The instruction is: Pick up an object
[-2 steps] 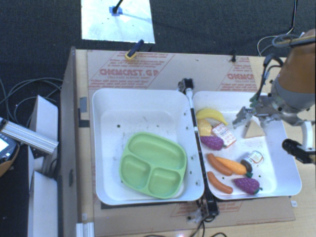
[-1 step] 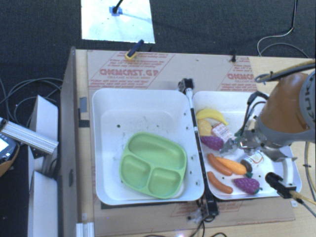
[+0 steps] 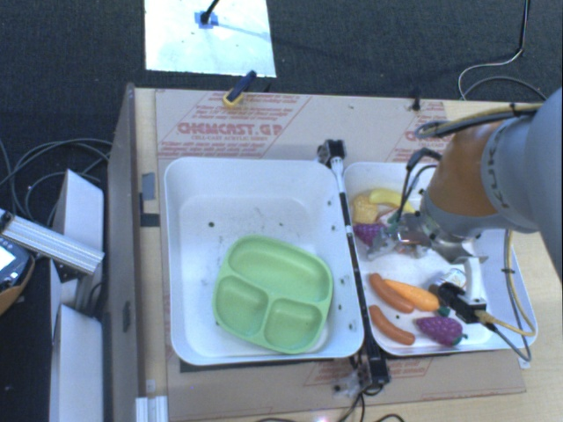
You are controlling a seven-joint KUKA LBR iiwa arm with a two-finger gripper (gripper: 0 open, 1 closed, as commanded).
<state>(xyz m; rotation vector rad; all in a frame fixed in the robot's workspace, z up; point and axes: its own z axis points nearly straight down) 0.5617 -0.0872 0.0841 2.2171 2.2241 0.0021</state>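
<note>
Across the bench two white bins are seen side by side. Left bin holds a green divided plate, set toward its near right. Right bin carries the toy food and is where the arm has been brought in from the right, w/ the orange band over the bin's far part.

Gripper is placed low at the bin's left side, just near of a yellow piece and touching or just beside a small purple piece. Finger state can't be told: the tips are lost in clutter and shadow, and nothing is seen plainly between them.

Other candidates, near of the gripper: an orange carrot, a reddish sausage at the near rim, a purple bunch, prob. grapes, to its right.

Judged step: closing in on the purple piece by the divider. To be done well, the descent should be kept vertical, w/ the fingers set astride the piece and not on top of it. Divider wall is v. close, so one finger may be blocked; a slight offset to the right is advised. Lift should be slow, and the grip checked before the bin is cleared.
</note>
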